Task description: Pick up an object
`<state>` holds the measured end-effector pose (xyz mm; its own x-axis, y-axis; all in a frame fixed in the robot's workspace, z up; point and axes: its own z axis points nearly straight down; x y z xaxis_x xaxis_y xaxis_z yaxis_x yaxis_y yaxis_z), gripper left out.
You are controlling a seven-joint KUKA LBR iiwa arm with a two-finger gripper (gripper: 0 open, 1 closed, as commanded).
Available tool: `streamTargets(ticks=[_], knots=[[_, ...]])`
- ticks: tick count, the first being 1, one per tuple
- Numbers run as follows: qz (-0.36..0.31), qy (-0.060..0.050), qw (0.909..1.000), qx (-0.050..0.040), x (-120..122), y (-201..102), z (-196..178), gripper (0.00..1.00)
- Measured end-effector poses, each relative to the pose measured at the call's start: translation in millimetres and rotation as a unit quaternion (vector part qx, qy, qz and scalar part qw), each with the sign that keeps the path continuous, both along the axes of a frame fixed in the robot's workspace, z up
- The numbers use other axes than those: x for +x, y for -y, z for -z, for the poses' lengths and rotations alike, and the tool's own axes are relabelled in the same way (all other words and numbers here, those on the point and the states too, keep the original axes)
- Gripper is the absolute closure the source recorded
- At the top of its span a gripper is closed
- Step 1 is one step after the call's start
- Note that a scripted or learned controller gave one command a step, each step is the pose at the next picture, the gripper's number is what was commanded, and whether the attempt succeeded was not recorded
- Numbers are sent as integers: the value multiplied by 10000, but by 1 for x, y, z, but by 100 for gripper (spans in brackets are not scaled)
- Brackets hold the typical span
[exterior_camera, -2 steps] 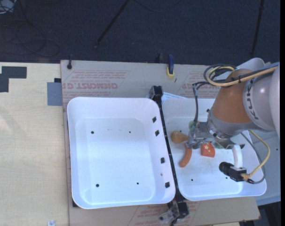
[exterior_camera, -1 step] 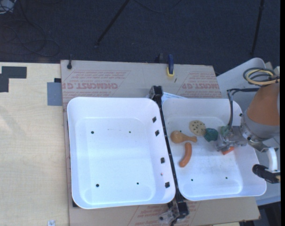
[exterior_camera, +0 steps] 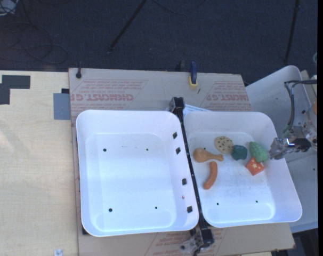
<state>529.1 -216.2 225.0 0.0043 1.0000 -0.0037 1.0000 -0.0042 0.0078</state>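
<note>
Although we cannot tell the hand's [exterior_camera: 281,147] state at the right white bin's [exterior_camera: 281,204] rim, the nearest target, a green leafy toy [exterior_camera: 258,151], lies just left of it, its long axis running diagonally.

Both bins [exterior_camera: 129,177] are white. One holds a tan spotted cookie [exterior_camera: 223,143], an orange sausage [exterior_camera: 210,175], a teal lump [exterior_camera: 239,152], a green piece [exterior_camera: 258,151] and a red block [exterior_camera: 255,167]. The tabletop [exterior_camera: 28,164] is pale wood.
</note>
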Motion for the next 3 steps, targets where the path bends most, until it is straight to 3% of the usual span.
streamTargets(ticks=[1, 2, 3], knots=[[-15, -64, 10000, 29, -56, -11, -5, 100], [-64, -77, 9999, 48, -54, -112, 33, 100], [-66, -42, 10000, 29, -23, -200, 7, 100]])
